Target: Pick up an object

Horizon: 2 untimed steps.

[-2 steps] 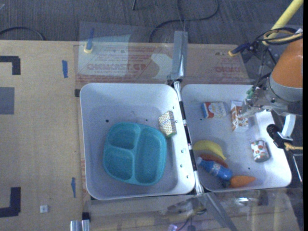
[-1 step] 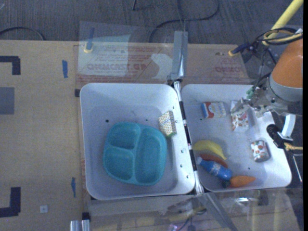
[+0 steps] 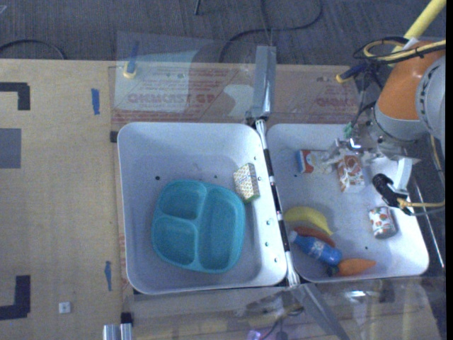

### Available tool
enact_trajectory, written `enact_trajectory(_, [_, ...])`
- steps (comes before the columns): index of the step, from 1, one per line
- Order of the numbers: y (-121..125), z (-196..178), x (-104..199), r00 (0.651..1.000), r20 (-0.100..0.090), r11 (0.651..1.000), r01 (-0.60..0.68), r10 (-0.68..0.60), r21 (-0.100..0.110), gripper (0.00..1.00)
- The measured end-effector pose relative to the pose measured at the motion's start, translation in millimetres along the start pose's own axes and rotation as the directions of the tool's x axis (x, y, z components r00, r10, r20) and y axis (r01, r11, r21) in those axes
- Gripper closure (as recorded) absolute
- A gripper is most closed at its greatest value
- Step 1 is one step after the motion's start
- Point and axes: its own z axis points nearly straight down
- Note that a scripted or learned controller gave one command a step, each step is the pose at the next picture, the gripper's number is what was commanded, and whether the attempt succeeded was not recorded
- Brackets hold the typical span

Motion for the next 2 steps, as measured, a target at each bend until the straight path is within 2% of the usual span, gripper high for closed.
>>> enact_trajectory(1, [1.8,-11.2,1.8,1.0,0.001,1.0,0.004,-0.004,-0.003,1.0])
enact_trajectory(2, [26.2,-116.5,58.4,1.0,-0.004,1.0,0.008,-0.008,0.016,1.0])
